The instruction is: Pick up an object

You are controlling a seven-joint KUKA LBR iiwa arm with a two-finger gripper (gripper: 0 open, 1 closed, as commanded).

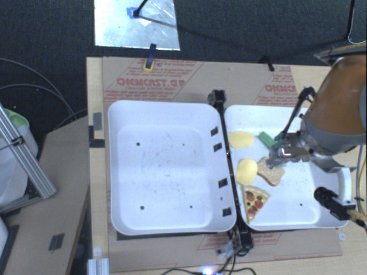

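The right bin (298,213) holds a pale yellow oval piece (241,139), a round yellow piece (247,170), a green flat piece (266,139), a tan bread-like slice (272,173) and a pizza slice toy (254,202). My gripper (277,157) hangs low over the right bin, just above the upper edge of the tan slice and to the right of the round yellow piece. Nothing shows between its fingers, and how they stand is too small to tell.
The left bin (166,168) lies beside the right one, with a black divider rail (228,165) between them. Both rest on a cardboard sheet (172,79). A metal plate (136,15) lies at the back.
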